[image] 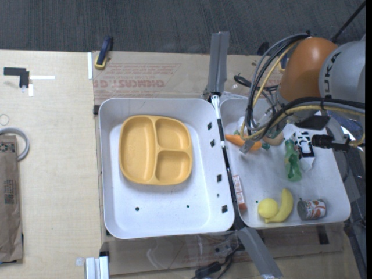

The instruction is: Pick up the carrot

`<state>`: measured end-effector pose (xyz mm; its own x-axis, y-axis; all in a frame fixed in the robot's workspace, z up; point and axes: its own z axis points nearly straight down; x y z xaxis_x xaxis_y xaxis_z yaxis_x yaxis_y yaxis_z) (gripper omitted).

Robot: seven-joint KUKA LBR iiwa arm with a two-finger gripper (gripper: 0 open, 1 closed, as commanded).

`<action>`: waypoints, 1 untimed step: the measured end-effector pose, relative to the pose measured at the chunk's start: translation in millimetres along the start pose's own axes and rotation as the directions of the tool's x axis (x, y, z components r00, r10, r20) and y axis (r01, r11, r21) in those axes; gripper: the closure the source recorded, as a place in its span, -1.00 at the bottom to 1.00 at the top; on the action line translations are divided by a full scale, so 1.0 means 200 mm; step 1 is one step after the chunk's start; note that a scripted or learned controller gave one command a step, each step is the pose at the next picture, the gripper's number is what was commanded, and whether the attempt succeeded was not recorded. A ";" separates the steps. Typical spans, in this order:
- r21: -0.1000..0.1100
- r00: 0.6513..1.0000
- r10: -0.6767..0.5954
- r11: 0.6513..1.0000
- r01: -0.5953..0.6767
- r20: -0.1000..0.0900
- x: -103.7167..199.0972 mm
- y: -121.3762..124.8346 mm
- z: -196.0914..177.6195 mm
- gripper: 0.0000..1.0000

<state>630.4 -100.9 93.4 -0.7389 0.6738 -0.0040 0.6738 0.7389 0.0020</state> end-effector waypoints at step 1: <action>0.001 0.999 -0.032 0.999 0.032 -0.001 0.21 0.01 -0.50 -1.00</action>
<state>600.2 -70.3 192.4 -0.7602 0.6497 -0.0034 0.6497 0.7602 0.0013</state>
